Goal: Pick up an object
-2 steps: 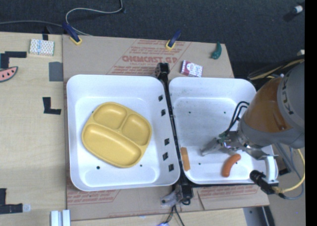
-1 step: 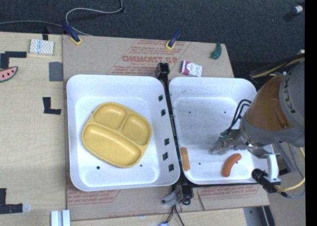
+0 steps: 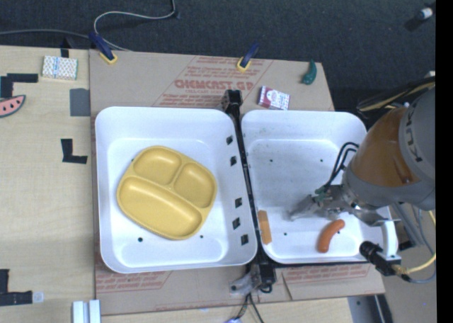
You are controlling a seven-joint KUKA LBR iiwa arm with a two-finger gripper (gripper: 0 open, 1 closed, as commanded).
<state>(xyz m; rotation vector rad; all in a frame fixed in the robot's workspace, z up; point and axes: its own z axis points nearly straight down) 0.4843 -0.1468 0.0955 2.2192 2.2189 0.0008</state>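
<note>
In the right bin an orange-red toy sausage lies near the front wall. A small tan stick-shaped piece rests against that bin's left wall. My gripper is low over the right bin's floor, just up and left of the sausage and to the right of the tan piece. It points left from the grey and orange wrist. Nothing shows held in it. In the left bin lies a yellow divided plate.
The bins stand on a cardboard sheet held by yellow-blue clips. A small red-and-white packet and a green bit lie behind the right bin. The arm's bulk covers the right bin's right side.
</note>
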